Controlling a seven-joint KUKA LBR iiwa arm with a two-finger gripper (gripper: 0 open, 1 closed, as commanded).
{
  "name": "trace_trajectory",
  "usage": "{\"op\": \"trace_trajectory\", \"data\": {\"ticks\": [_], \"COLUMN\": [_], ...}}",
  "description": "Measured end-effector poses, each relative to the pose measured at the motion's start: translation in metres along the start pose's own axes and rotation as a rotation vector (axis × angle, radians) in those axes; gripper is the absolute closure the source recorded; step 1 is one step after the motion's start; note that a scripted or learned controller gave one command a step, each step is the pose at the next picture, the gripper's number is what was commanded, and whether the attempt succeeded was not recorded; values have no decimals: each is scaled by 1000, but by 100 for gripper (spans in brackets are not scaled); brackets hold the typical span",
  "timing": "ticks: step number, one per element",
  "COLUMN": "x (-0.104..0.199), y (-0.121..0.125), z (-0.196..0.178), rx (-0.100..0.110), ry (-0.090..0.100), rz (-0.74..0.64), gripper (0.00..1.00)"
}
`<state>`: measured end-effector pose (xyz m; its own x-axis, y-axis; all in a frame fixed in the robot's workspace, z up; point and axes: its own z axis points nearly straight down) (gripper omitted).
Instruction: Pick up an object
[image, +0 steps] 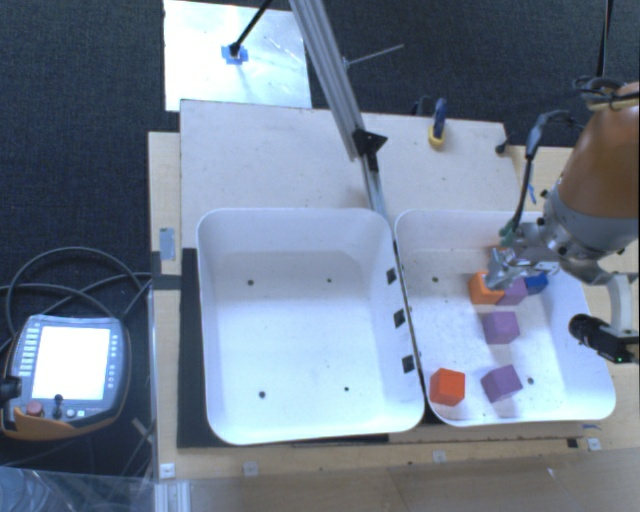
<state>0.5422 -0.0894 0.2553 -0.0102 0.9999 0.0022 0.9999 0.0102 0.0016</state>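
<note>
My gripper (503, 272) reaches in from the right and hangs low over the far part of the right bin (430, 235). Directly under it sits a tight cluster: an orange cube (484, 291), a purple cube (514, 293) and a blue cube (537, 283). The fingertips are among these cubes, but nothing is clearly held between them. Another purple cube (500, 326) lies just in front of the cluster. Nearer the front edge lie a second orange cube (448, 386) and a further purple cube (501, 382).
The left bin (290, 235) stands beside the right one, split from it by a raised shared rim. A slanted metal pole (340, 90) crosses above the bench at the back. A teach pendant (65, 375) lies on the floor at left.
</note>
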Motion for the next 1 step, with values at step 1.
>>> {"op": "trace_trajectory", "data": {"ticks": [1], "x": [54], "y": [9], "z": [15], "rx": [1], "ry": [0], "rz": [0], "gripper": [100]}}
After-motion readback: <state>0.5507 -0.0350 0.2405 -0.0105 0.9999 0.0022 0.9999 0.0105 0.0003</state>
